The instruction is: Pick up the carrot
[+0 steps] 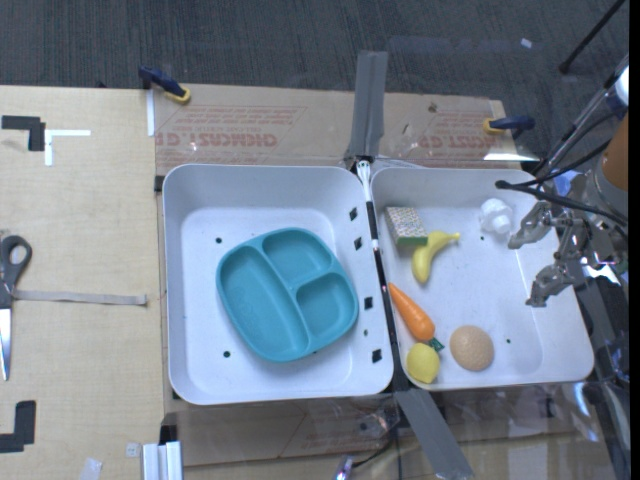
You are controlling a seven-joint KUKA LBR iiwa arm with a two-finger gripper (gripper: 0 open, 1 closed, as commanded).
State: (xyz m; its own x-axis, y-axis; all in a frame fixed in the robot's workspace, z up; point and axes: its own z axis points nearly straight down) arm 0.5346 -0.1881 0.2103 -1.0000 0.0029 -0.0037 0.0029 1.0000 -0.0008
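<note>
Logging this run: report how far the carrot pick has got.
Done: nothing yet; the carrot lies on the floor of the right bin, near its left wall. In hand: the gripper is over the bin's right side, apart from the carrot, fingers open. Left: reach it, grasp, lift.

Dark grey carpet floor [250, 18] across 12 o'clock. Light wooden bench top [75, 298] at 9 o'clock, scissors [10, 288] at its edge. Brown cardboard sheet [260, 128] under bins, held by blue-yellow clamps [165, 83] at 11 and 1 o'clock. Even, soft light.
</note>
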